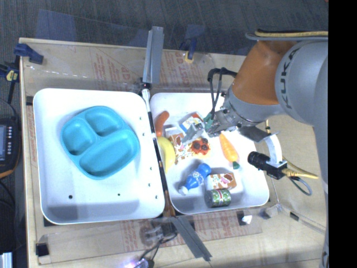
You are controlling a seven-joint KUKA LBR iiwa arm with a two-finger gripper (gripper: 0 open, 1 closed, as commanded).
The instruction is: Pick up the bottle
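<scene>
**Arm over the right bin, bottle lying free**

While the grey arm (290,77) reaches in from the right of the frame, its gripper (196,130) sits low over the upper middle of the right bin (254,197), among small printed cartons (189,121); whether the tool is apart or together, I cannot tell. The bottle (195,178), blue with a white cap end, lies on its side in the lower middle of that bin, apart from the gripper. Just right of it rest a printed carton (222,180) and a green can (219,197). A banana (165,152) lies along the bin's left wall, a carrot (228,148) toward its right. In the left bin (56,205), centre-left of frame, sits a blue divided tray (100,141).
</scene>
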